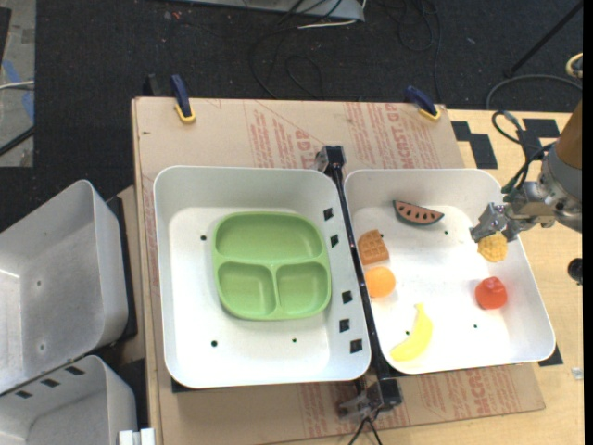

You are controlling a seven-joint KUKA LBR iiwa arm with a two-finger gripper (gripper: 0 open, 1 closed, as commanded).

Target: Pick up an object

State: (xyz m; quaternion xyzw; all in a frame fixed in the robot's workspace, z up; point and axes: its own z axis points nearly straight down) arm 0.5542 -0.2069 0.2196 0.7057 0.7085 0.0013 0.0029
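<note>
Camera view shows the gripper [491, 233] clamped on a yellow toy [493, 247], so I judge lifting it above the right bin [533, 276] comes next.

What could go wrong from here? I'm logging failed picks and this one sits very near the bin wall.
The tool is over a small yellow toy close to the right bin's far right rim, so it may knock the wall or push the toy against it. Whether the toy is actually gripped cannot be told; it could slip on lifting. A drop could land it on the red toy just below.
</note>
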